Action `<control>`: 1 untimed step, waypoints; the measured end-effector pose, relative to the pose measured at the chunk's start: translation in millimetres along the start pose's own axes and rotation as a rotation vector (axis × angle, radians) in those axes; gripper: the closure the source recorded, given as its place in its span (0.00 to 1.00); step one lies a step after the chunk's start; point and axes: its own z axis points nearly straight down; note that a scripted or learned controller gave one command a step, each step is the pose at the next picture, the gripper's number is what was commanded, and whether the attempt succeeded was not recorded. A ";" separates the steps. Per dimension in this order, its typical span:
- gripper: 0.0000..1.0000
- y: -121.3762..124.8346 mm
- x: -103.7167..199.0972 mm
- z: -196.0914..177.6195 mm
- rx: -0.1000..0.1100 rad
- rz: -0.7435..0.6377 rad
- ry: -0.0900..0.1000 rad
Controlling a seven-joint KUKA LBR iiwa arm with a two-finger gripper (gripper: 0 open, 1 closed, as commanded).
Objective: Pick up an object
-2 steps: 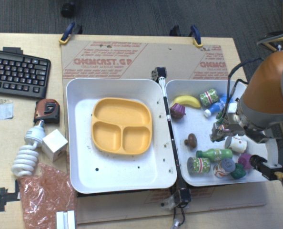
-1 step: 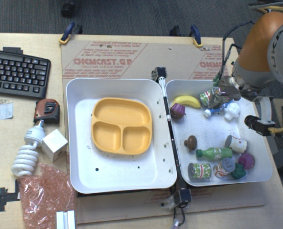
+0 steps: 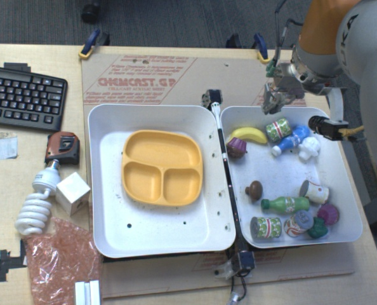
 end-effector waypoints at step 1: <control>0.00 0.0 0.1 0.0 0.000 0.000 0.000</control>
